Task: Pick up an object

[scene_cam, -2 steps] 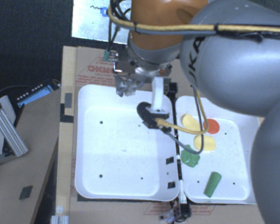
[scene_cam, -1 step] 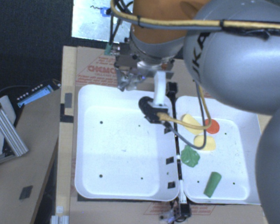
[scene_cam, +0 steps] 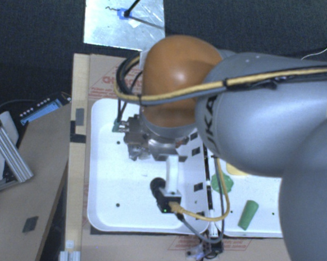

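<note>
My gripper [scene_cam: 135, 148] hangs low over the back middle of the left bin [scene_cam: 101, 167], mostly hidden under the orange wrist band and grey arm. Nothing can be seen held under it. In the right bin [scene_cam: 264, 226] a green cylinder [scene_cam: 248, 214] lies near the front edge. A darker green object [scene_cam: 223, 183] sits further back by the divider between the bins, partly behind a yellow cable. A pale yellow object [scene_cam: 235, 170] peeks out from under the arm just behind it.
The arm covers the back of both bins. A cardboard sheet [scene_cam: 100, 71] lies under the bins. A shiny foil sheet [scene_cam: 125, 14] lies at the back, and an aluminium rail [scene_cam: 7, 148] stands on the left.
</note>
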Tool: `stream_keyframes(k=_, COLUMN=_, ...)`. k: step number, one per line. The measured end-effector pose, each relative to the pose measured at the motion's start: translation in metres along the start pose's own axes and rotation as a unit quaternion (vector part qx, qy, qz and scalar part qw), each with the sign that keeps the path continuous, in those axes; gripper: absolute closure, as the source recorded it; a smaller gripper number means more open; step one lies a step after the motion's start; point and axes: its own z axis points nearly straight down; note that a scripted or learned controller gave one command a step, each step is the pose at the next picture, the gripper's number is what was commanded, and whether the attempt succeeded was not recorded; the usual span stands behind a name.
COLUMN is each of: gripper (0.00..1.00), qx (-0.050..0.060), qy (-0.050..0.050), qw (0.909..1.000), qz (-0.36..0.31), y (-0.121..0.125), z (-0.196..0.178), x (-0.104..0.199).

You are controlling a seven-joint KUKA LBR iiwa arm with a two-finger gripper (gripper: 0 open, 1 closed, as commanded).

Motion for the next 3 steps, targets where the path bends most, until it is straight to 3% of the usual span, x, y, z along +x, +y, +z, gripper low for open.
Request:
stream_keyframes(k=1, gripper=1.00, qx=-0.010, qy=0.003, qw=0.9999, qz=0.002, y=0.068, z=-0.033, x=-0.001)
stream_keyframes(k=2, gripper=1.00, qx=-0.011, qy=0.003, qw=0.9999, qz=0.002, y=0.165, z=-0.031, x=-0.002)
stream_keyframes(k=3, gripper=1.00, qx=-0.013, qy=0.005, qw=0.9999, qz=0.000, y=0.117, z=-0.146, x=0.000)
